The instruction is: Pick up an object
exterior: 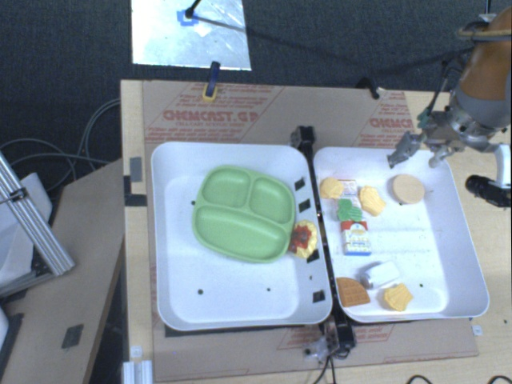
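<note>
The pincer (418, 152) hangs above the far right corner of the right bin (458, 238), its two fingers (398, 152) spread apart and pointing down, with nothing between them. Above it the grey arm (480, 118) rises toward the right edge, its orange band (490, 69) just over the wrist. Nearest to the pincer, just below and a little toward the bench front, lies one round tan disc (407, 189) on the bin floor, apart from the fingertips. To the pincer's left in the same bin sit two yellow pieces, one (330, 188) near the divider and another (371, 200) just beside the disc, with one small white and red carton (347, 186) between them. Further from the pincer toward the bench front come one green item (350, 210), then one red, white and blue box (355, 237) touching it. Furthest in this bin, near the front wall, are one white and grey object (379, 274), one brown wedge (352, 291) and a third yellow piece (397, 297). That makes nine loose things in the right bin, any of which could be picked, none of them lifted. Well to the pincer's left, the left bin (184, 294) holds one green divided plate (242, 213) with three compartments, and one red and yellow item (303, 238) rests against the plate's right rim, close to the black divider (316, 214) between the two bins. Both bins stand on a brown cardboard sheet (232, 114).
</note>
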Controlling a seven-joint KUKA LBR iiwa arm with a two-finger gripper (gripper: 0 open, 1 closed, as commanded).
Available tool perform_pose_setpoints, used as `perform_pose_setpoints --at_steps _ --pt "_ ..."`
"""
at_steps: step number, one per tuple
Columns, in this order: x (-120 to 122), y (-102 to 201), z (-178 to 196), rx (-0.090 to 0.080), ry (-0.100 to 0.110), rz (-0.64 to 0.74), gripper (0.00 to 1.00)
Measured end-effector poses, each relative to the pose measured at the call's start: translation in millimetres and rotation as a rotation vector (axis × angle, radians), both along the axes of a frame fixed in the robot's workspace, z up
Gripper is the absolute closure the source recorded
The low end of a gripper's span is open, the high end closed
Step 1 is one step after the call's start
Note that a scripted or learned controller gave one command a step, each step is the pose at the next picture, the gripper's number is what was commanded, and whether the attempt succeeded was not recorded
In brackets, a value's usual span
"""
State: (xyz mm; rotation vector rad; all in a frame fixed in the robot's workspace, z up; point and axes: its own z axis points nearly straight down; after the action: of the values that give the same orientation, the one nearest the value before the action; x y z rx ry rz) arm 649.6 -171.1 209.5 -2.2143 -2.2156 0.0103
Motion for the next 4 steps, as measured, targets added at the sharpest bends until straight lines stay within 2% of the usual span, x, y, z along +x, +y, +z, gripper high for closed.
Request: perform_pose_setpoints --at_steps 1,2,3,4 --pt "3 0 9 -0.002 -0.013 0.003 0.00" --pt "0 1 -33 -0.002 -0.011 0.002 0.00" --pt "1 6 -95 -0.001 -0.009 0.005 0.00" --pt "2 7 -125 -0.002 -0.014 0.006 0.00"
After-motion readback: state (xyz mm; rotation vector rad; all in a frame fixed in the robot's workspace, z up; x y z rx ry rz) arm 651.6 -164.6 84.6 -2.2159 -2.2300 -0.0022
